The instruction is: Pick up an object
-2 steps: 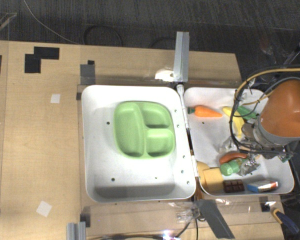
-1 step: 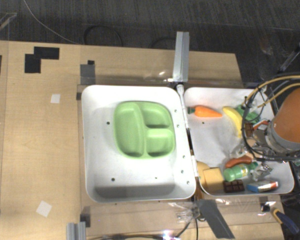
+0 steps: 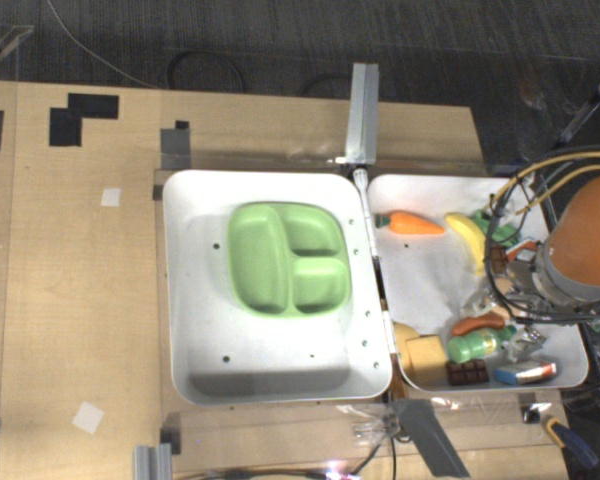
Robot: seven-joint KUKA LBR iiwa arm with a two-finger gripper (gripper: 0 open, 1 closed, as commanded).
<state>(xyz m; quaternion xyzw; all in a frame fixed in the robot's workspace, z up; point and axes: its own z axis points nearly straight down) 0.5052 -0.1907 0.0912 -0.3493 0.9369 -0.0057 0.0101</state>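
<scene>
My end effector (image 3: 525,343) hangs over the right bin's (image 3: 420,268) crowded lower corner — whether it is open I cannot tell. The green bottle (image 3: 477,346) touches neighbours, so I risk a fumbled grab.

A single fixed camera is looking down at a slant on my bench (image 3: 70,298), taking in both white bins (image 3: 195,368) side by side, while my arm (image 3: 590,238) is reaching in from the frame's right edge.
</scene>
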